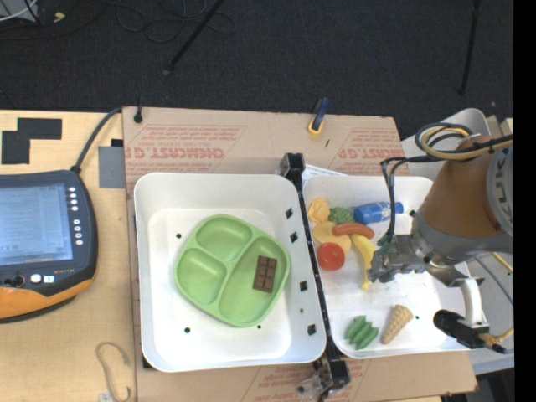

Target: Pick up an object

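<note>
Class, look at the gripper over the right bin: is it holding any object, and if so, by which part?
It cannot be told. The gripper is low by the banana, but its fingertips are too dark and small to show a hold.

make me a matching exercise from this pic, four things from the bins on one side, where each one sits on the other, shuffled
Things:
1. chocolate bar
2. ice cream cone
3. blue bottle
4. tomato

Places:
a. far side of the right bin
b. on the green plate in the left bin
c. near edge of the right bin, beside the green pea pods
d. right bin, close to the divider between the bins

Pairs: 1-b, 2-c, 3-a, 4-d
</note>
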You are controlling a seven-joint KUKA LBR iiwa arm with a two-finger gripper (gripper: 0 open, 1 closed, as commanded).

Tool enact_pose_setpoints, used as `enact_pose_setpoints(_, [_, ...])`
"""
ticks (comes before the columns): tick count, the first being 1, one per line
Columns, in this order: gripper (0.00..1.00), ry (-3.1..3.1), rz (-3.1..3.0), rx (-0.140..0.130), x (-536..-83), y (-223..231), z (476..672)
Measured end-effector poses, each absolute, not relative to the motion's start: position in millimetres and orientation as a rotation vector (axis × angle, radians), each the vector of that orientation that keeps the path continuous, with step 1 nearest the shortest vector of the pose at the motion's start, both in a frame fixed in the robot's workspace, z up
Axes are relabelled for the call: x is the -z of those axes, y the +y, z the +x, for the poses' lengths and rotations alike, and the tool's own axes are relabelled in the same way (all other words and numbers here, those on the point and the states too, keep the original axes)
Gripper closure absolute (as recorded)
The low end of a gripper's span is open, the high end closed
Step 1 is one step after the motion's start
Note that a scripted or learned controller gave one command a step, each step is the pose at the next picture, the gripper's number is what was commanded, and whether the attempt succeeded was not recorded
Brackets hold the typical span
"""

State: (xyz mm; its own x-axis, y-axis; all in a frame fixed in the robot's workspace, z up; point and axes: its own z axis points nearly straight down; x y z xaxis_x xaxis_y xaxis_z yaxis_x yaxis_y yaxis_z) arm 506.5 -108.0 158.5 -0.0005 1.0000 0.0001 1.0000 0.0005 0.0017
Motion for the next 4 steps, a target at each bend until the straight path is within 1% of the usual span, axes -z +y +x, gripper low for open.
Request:
enact_pose_setpoints(1, [1.0, 2.222, 2.219, -0.003, -206.9, -102.3, 514.8])
enact_pose_setpoints(2, [1.0, 2.223, 2.221, 0.0, -228.4, -103.1, 515.1])
enact_pose_setpoints(3, [1.0, 2.227, 2.219, 0.0, -221.9, -67.6, 555.9])
enact_pose_setpoints(4, [1.0, 2.229, 2.219, 0.001, -215.3, -25.9, 582.2])
